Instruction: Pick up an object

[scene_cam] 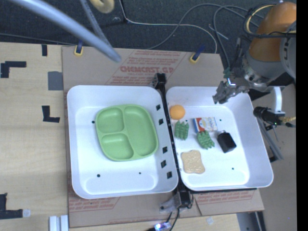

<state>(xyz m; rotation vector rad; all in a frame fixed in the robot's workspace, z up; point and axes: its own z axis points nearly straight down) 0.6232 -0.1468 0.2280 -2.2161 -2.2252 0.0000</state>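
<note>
Lining up a pick in the right bin

I'm seeing the gripper (222,96) hovering upper right (finger state: cannot tell); the orange ball (177,112) is sitting left and slightly below it, near the bin (250,143) divider.

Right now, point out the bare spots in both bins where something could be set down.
Left bin: a bare strip along the near wall, below the green plate. Right bin: bare floor at the near right corner, past the slice of bread and black block. Its middle is crowded: orange, two green pieces, small carton. The gripper hangs at its far edge.
</note>
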